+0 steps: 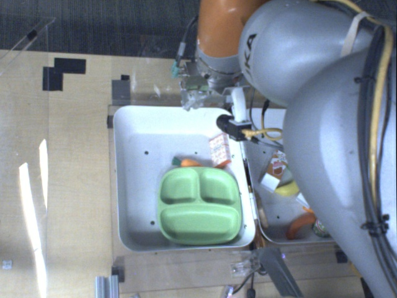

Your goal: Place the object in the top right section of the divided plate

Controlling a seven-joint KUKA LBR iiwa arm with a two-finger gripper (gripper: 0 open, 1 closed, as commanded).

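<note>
The arm (322,104) looms nearest, its jaws (197,95) over the left bin's (133,166) far rim; I cannot tell how they are set. A green plate (200,205) lies in that bin with a carrot (188,162) and a small packet (218,149) just beyond its far edge. The right bin (276,234) holds a banana (286,189) and other bits

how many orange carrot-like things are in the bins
2, maybe more. One small carrot lies in the left bin just above the green plate; another lies in the right bin. The arm may hide others.
</note>
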